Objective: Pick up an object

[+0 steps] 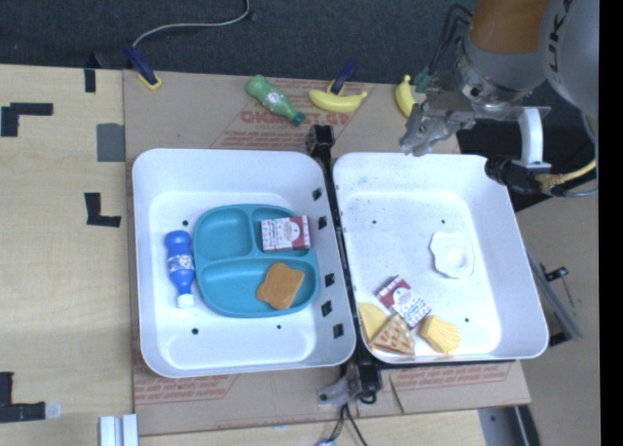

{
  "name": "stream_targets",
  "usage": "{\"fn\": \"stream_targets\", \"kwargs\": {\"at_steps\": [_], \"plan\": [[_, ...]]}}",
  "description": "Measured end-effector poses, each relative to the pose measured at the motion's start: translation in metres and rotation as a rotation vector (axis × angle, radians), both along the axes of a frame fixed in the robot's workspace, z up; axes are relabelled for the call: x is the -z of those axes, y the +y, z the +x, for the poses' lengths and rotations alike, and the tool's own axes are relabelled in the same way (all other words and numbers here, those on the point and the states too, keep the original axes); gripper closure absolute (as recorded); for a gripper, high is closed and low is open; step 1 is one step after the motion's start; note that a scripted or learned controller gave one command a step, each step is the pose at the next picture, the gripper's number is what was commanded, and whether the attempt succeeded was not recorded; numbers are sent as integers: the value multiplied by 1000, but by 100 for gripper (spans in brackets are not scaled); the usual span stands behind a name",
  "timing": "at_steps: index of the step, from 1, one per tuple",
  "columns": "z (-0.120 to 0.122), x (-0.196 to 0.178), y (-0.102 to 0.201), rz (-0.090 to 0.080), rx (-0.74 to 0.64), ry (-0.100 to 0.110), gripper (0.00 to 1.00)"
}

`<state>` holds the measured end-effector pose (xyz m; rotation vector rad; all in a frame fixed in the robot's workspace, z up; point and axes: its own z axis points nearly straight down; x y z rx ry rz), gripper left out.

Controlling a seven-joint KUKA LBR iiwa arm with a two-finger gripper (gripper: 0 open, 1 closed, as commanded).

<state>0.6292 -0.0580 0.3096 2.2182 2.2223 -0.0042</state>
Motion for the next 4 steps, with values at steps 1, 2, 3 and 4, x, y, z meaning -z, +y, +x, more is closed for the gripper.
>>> {"fn": "stream_targets", "kwargs": {"at_steps": [1, 2, 3, 4], "plan": [[-53, 22, -111, 1, 4, 1, 100], [-96, 39, -86, 2, 1, 1, 100], [-98, 194, -87, 5, 2, 5, 100], [-65, 125, -34, 3, 0, -1, 100]]}}
